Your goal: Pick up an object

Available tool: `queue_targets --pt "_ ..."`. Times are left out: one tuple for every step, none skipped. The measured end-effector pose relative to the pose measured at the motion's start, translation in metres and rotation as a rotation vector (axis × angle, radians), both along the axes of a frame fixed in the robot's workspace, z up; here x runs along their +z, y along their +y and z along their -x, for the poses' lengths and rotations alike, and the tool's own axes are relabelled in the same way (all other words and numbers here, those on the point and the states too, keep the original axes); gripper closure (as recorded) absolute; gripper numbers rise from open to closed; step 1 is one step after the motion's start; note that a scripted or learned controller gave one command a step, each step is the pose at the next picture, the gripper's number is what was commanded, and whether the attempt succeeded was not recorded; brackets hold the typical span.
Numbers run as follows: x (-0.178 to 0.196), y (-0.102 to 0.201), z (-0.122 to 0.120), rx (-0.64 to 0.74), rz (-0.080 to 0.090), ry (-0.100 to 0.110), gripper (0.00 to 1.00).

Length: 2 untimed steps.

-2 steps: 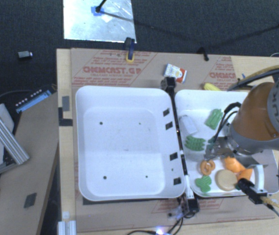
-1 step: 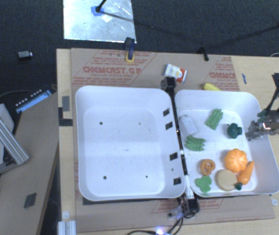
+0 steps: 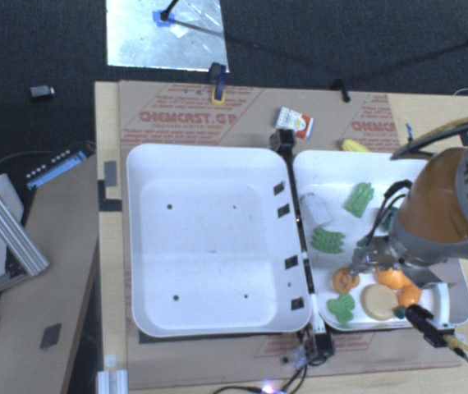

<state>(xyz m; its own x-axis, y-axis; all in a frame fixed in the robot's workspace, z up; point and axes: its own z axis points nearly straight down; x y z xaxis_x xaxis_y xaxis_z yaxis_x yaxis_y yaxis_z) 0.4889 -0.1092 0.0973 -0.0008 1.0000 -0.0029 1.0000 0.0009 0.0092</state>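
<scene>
My gripper (image 3: 364, 261) hangs low over the right bin (image 3: 324, 179), at the end of the grey arm with its orange band (image 3: 431, 199). Just below and left of it lies a small orange-brown object (image 3: 346, 280). An orange piece (image 3: 393, 279) sits right beside the wrist, with a beige round disc (image 3: 377, 303) in front of it. Green toys lie at the bin's back (image 3: 359, 198), middle (image 3: 328, 239) and front (image 3: 341, 306). A pale clear item (image 3: 317, 210) rests near the divider. Nothing is visibly held.
The left bin (image 3: 209, 236) lies beside the right one, with black clips (image 3: 286, 212) along the shared wall. A yellow item (image 3: 354, 146) and a small white-and-orange box (image 3: 293, 121) sit on the cardboard behind the bins. Cables run at the right.
</scene>
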Motion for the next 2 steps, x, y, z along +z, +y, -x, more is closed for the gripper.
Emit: queue_targets --pt "0.169 -0.023 -0.053 0.005 0.003 -0.013 1.0" --pt "-0.014 0.008 -0.021 0.002 -0.007 0.022 1.0"
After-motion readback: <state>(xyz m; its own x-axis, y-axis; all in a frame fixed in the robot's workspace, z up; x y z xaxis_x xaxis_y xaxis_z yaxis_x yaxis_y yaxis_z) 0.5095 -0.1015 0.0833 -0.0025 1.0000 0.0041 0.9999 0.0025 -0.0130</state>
